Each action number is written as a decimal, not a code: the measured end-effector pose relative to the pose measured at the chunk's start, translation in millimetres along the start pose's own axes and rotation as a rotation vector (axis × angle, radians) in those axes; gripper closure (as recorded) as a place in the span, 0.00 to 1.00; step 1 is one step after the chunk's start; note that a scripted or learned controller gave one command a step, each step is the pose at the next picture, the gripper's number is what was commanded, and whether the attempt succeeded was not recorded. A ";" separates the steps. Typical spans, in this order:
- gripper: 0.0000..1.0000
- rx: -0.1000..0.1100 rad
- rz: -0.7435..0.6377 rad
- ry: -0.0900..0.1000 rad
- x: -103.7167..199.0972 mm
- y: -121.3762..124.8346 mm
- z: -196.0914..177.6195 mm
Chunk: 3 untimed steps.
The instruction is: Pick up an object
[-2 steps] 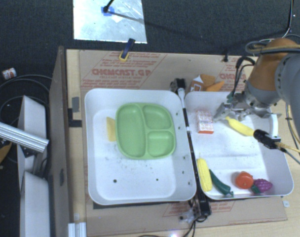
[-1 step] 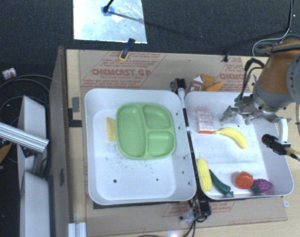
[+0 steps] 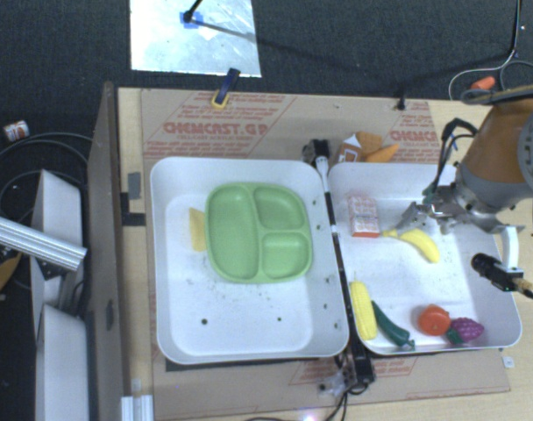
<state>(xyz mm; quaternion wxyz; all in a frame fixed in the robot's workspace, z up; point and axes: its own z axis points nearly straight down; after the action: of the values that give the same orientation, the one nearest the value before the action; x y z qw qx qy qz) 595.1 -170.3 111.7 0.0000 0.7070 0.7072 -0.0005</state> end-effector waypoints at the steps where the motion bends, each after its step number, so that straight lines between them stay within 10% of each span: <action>1: 0.00 -0.003 -0.005 0.001 23.0 -20.0 -44.9; 2: 0.00 0.002 0.000 0.001 14.8 -28.3 31.1; 3: 0.00 -0.013 -0.005 -0.001 36.7 -55.6 -109.2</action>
<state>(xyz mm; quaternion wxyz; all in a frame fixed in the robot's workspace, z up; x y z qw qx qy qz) 539.6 -133.6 221.0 0.0049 0.7051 0.7091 0.0038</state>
